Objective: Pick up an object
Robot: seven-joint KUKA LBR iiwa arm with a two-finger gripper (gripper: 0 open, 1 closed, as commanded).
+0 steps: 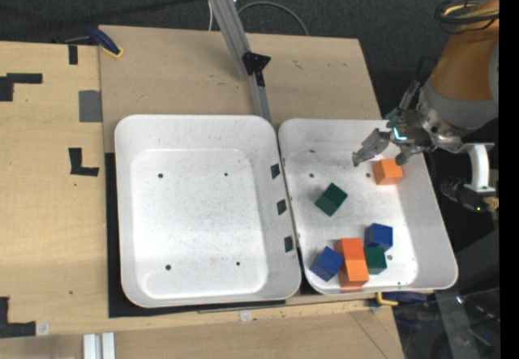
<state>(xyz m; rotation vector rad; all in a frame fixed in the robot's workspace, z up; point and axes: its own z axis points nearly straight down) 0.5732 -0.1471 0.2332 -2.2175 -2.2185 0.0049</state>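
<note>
Wooden tabletop (203,66) carries two shallow white plastic bins side by side; the left bin (199,126) is bare where I see it, the right bin (430,211) holds all the blocks. My end effector (383,148) hangs over the far-right part of the right bin, fingers spread, nothing between them. The nearest target, a small orange cube (388,172), lies just beside and slightly toward the near rim from my fingertips, roughly square, so no long axis to align to; the coming move is a short shift over it and down. A dark green cube (331,198) sits apart toward the bin's middle, no obstruction. Near the front rim a cluster: blue cube (327,262), orange block (353,260), small dark green block (375,258), blue block (379,235), touching or nearly so, well clear of my path.
</note>
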